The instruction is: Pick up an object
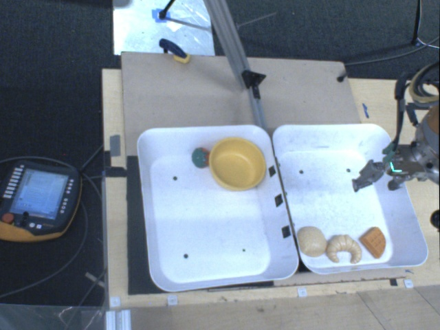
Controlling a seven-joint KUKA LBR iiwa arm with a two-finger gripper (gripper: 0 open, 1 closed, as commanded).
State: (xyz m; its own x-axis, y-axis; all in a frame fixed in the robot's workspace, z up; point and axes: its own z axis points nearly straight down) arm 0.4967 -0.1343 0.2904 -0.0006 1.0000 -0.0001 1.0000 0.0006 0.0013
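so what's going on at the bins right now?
The arm's end effector hangs over the right bin, near its right side, with nothing visible between its fingers. Three food-like items lie along that bin's near edge: a pale round roll, a croissant and an orange waffle piece. The left bin holds a yellow bowl with a small green ball beside it.

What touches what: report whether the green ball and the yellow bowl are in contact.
Touching, it seems: the camera view shows the green ball pressed against the yellow bowl rim's left side, with no gap visible.

Single fixed camera above bench [227, 88], slanted downward, both bins [206, 212] framed, moderately distant.
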